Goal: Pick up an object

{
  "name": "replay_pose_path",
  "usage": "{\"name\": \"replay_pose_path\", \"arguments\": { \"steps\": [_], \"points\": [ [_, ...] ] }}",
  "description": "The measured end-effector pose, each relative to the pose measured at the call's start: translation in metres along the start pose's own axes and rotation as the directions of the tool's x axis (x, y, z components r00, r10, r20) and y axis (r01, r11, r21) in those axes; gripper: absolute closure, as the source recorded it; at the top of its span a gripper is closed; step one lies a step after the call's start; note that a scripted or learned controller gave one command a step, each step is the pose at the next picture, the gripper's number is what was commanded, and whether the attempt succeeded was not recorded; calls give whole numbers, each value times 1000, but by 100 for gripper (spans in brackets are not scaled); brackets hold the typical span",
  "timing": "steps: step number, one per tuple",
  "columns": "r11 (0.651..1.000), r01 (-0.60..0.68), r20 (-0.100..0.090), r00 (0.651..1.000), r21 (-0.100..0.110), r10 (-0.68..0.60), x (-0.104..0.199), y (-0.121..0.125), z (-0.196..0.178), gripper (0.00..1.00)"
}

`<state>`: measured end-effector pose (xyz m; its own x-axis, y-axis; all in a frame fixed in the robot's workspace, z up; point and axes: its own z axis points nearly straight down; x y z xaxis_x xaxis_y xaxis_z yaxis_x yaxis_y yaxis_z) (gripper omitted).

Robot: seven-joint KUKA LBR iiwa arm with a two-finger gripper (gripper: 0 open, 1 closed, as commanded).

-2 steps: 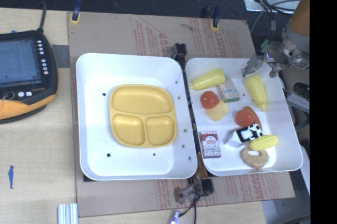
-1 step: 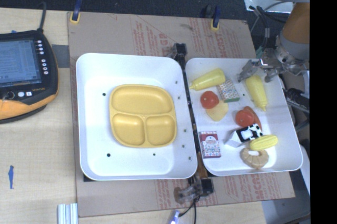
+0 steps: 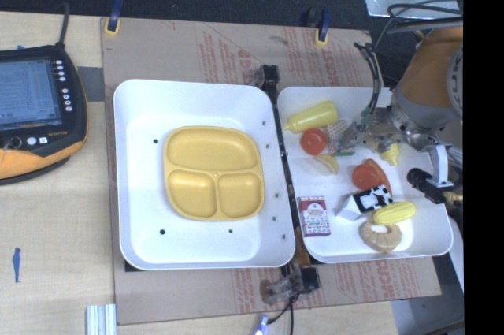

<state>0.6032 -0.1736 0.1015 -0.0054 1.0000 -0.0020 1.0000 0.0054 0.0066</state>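
Worktop bins: left bin (image 3: 134, 168) holds my yellow tray (image 3: 213, 172); right bin (image 3: 429, 243) holds toys; claw (image 3: 358, 132) state unclear.

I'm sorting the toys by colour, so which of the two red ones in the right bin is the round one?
The red tomato beside the yellow pepper, toward the bin's far left. The other red piece, nearer mid-bin, is more irregular in shape.

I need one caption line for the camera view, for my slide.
Grey KUKA arm over right white bin of small toy foods; yellow divided plastic tray in left white bin.
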Motion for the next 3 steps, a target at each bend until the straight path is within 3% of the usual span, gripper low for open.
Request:
{"name": "replay_pose_path", "arguments": {
  "steps": [1, 2, 3],
  "points": [
    [1000, 1, -1, 1000, 11, -1, -10, -60, 10, 0],
    [1000, 6, 1, 1000, 11, -6, -11, -60, -1, 100],
    [1000, 3, -1, 1000, 10, -3, 101, -54, -91, 100]
  ]
}}
